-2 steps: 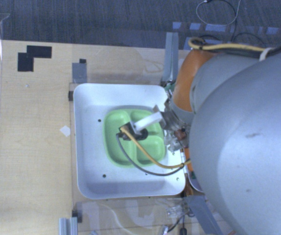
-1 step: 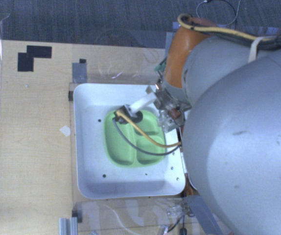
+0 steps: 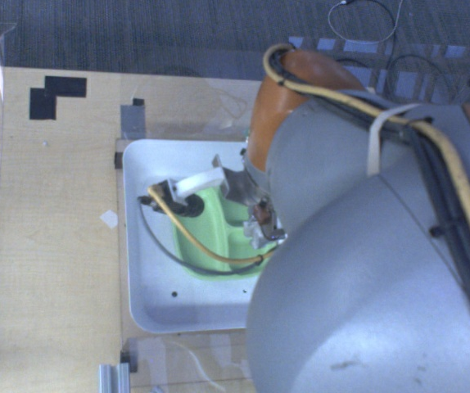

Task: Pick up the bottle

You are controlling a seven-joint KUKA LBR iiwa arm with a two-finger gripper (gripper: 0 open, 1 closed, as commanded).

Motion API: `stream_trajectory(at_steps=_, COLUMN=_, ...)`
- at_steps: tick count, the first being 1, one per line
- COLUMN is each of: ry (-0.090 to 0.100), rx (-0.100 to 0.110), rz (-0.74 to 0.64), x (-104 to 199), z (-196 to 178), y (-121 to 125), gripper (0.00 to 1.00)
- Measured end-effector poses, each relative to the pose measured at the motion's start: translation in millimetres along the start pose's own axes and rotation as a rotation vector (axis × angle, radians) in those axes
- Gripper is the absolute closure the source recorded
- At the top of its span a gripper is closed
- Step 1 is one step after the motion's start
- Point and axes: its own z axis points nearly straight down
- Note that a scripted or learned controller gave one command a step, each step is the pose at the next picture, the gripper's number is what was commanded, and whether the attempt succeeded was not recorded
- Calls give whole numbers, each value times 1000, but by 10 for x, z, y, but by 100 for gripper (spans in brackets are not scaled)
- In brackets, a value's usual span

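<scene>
A light green object [image 3: 209, 234], which looks like the bottle, lies in the left white bin [image 3: 149, 297], toward its right side. My gripper [image 3: 255, 219] reaches down into the bin right over the green object's right part, and its metal parts hide that end. The big grey arm [image 3: 366, 260] with its orange band [image 3: 272, 113] covers everything to the right. Whether the gripper touches the green object is not visible.
A yellow and a black cable [image 3: 182, 232] loop from the wrist across the green object and the bin floor. A white and black fitting [image 3: 187, 195] sits above the object. The wooden bench [image 3: 47, 219] lies to the left, with black markers [image 3: 55, 95] at the back.
</scene>
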Motion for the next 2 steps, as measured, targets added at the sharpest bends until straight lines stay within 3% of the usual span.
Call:
stream_trajectory(at_steps=1, ry=0, rx=1, rz=0, x=412, z=150, y=-15, gripper=100)
stream_trajectory(at_steps=2, ry=1, rx=0, rz=-2, x=101, z=-141, y=-577, gripper=100)
